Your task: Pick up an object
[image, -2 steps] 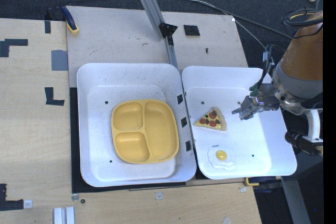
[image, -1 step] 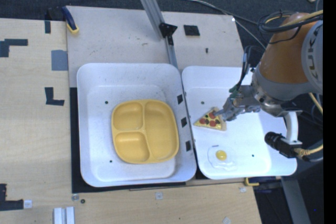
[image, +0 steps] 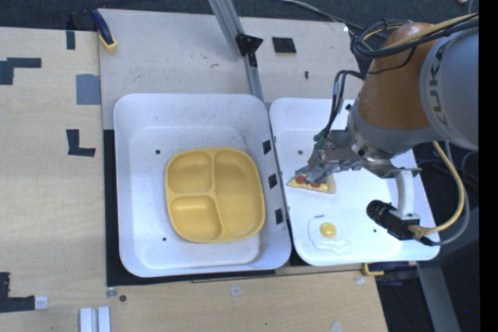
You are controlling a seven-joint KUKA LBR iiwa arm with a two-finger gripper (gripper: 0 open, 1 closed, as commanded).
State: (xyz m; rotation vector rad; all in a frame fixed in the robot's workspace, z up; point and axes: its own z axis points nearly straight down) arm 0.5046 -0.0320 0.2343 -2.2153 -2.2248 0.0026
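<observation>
While nothing looks lifted yet, the setup is pretty much at the "about to grab" stage. Biggest thing first: the grey and orange arm [image: 405, 93] reaches in from the right and hangs over the right bin [image: 292, 117]. Next to it, the left bin [image: 132, 120] holds a yellow divided plate [image: 214, 194] that sits flat and well apart from any of the action, so I'd guess it isn't the target.

Down in the right bin, the gripper [image: 320, 171] is right on top of a toy pizza slice [image: 313, 183], which lies flat on the bin floor near the bin's left wall. The fingertips look like they touch or straddle its top edge, but honestly I can't tell if they're spread or pinched together; it's too small and dark there. A toy fried egg [image: 327, 232] lies near the front of the same bin, untouched.

So my read: approach done, grasp maybe in progress, and the lift is left. The slice is thin and flat, so it could easily slip out.
</observation>
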